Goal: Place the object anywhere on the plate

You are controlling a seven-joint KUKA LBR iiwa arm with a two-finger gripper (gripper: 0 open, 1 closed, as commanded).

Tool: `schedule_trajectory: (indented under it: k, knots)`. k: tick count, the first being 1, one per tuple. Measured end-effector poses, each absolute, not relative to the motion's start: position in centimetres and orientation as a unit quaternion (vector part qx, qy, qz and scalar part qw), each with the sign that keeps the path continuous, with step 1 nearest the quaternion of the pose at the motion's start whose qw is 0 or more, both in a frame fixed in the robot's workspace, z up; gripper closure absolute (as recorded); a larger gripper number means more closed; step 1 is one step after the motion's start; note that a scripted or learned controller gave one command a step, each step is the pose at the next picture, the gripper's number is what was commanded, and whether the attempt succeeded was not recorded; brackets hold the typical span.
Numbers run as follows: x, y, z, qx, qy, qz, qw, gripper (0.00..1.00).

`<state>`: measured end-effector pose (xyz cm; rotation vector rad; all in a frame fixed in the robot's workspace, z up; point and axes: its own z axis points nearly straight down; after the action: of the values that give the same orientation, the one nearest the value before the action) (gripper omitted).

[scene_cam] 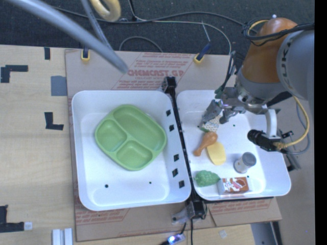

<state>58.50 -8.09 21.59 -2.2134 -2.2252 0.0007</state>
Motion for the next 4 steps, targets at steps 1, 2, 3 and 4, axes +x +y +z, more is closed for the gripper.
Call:
schedule_trajectory:
  k: [1, 2, 3, 4]
  knots:
    - [59.6, -2.1, 21.3, -0.704, -0.71, 0.0002, 0.001, 1.0]
    - [60.6, 3.5, 21.7, -0.704, -0.71, -0.0001, 0.001, 1.0]
    - [59.9, 8.6, 22.7, -0.705, -0.709, 0.0005, 0.001, 1.0]
    - [60.0, 13.8, 23.4, -0.705, -0.71, -0.0001, 0.001, 1.0]
